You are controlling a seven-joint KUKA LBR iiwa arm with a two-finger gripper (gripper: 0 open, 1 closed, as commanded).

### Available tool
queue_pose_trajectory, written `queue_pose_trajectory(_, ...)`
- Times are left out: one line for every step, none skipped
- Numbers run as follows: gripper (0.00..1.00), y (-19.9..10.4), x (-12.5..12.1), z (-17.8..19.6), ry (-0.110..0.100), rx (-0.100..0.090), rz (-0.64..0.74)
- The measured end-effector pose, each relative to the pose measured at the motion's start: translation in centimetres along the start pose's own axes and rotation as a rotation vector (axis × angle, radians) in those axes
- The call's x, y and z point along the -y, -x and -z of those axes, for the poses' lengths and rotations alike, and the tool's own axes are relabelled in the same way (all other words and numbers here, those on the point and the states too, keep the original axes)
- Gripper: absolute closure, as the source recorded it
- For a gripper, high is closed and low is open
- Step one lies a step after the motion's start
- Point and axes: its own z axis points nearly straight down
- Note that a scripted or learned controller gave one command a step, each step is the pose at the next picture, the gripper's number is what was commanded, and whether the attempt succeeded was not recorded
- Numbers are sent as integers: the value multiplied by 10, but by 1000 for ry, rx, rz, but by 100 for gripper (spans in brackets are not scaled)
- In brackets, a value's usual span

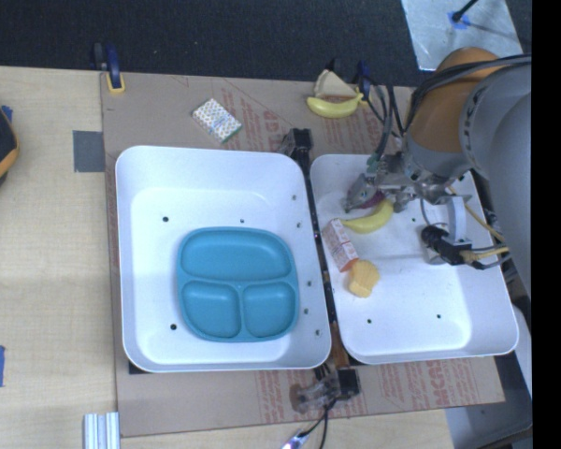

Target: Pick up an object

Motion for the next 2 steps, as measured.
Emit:
queue_pose_trajectory(0,19,-8,-1,2,0,-1)
queue_pose_trajectory(100,19,-6,9,-11,-2,1)
